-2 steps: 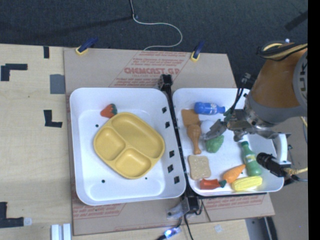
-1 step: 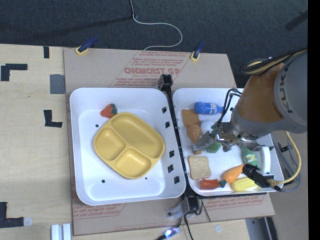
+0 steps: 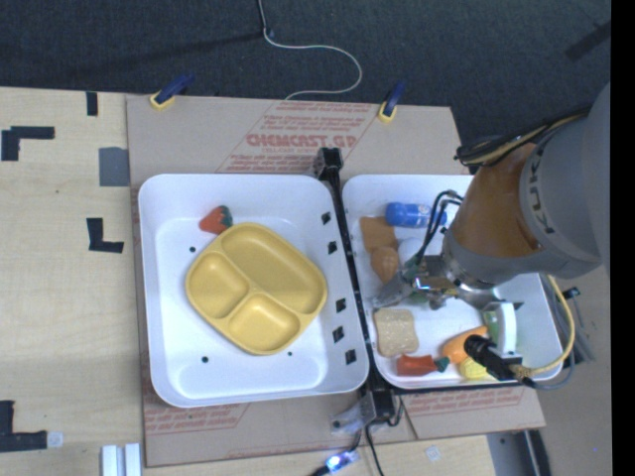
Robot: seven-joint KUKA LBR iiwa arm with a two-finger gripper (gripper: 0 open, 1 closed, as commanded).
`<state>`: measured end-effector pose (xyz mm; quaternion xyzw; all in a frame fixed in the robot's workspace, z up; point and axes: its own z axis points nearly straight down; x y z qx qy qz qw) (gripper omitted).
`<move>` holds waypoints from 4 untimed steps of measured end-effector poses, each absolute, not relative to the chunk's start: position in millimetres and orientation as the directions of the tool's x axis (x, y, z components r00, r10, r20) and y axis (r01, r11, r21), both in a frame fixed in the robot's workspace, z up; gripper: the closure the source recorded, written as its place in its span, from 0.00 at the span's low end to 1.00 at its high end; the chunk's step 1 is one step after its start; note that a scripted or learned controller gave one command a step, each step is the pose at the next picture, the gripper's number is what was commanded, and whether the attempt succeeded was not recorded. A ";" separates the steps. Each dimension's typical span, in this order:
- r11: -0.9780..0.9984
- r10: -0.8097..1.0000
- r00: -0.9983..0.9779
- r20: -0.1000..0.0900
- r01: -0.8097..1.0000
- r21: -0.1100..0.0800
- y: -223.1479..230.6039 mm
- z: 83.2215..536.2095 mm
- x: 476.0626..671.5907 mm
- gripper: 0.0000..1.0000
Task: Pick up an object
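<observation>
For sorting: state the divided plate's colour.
Yellow; the divided plate shows best in the camera view.

Divided plate (image 3: 256, 287) in left bin (image 3: 159, 266); toast (image 3: 397, 332) in right bin (image 3: 551, 305).

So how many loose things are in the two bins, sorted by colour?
Yellow: 2, tray, piece
Red: 2, strawberry, pepper
Blue: 1, can
Brown: 2, block, roll
Tan: 1, bread
Orange: 1, piece
Total: 9

Two white bins (image 3: 159, 266), one yellow divided plate (image 3: 256, 288), one bread slice (image 3: 397, 332), one blue can (image 3: 405, 214)
</observation>
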<state>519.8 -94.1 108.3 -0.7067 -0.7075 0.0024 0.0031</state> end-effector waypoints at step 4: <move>0.002 1.000 -0.002 0.000 1.000 0.002 -96.8 199.1 517.2 1.00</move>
